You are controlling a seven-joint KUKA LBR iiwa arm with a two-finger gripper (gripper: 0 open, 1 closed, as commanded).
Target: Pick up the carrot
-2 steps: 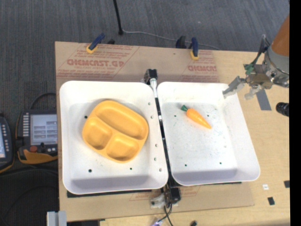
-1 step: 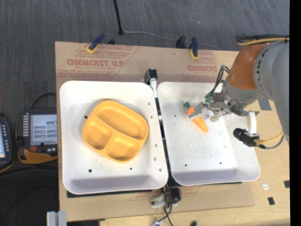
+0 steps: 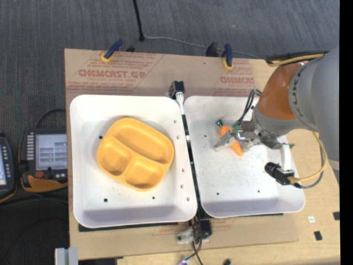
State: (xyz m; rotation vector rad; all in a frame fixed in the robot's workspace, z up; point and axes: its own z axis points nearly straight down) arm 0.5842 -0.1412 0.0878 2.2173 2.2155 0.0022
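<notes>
Claw (image 3: 231, 138) astride small orange carrot (image 3: 236, 148) in smooth white right bin (image 3: 253, 200); finger state unclear.

Red letters are printed on the brown cardboard sheet (image 3: 160, 62) in the upper part of the frame. On the left they seem to say "CHEMCAST GP". More red letters on the right are partly hidden and too blurry to read.

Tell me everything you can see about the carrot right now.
The carrot is small and orange with a bit of green at its upper left end. It lies slantwise on the floor of the right bin, in the upper middle. The gripper sits over its middle, hiding part of it, so orange shows on both sides. Whether it is gripped is unclear.
</notes>
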